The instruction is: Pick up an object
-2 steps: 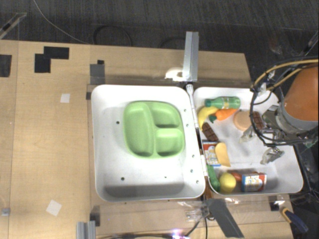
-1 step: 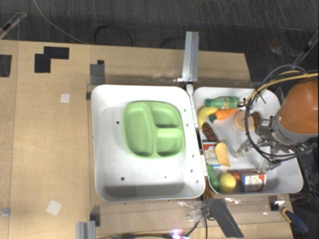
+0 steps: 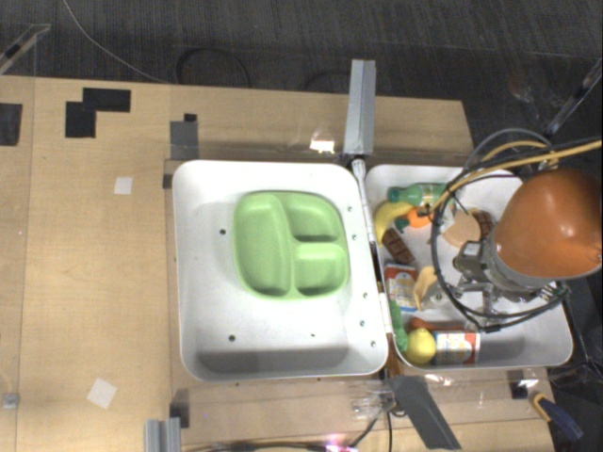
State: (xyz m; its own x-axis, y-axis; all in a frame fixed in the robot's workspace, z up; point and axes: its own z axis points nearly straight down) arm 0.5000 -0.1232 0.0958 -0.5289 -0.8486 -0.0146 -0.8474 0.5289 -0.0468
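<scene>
While the arm (image 3: 551, 224) hangs over the right bin (image 3: 556, 347), its gripper (image 3: 471, 285) sits amid clutter; grip state can't be told. A lemon (image 3: 420, 346) lies at the gripper's 7 o'clock, and a green tray (image 3: 287, 243) sits in the left bin (image 3: 203, 347).

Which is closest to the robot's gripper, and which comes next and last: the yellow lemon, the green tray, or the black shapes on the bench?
Going by the camera view, from the gripper in the right bin:
1. The lemon, in the same bin, toward its near left corner.
2. The green tray, in the left bin.
3. The black shapes, on the bench's far left.
</scene>
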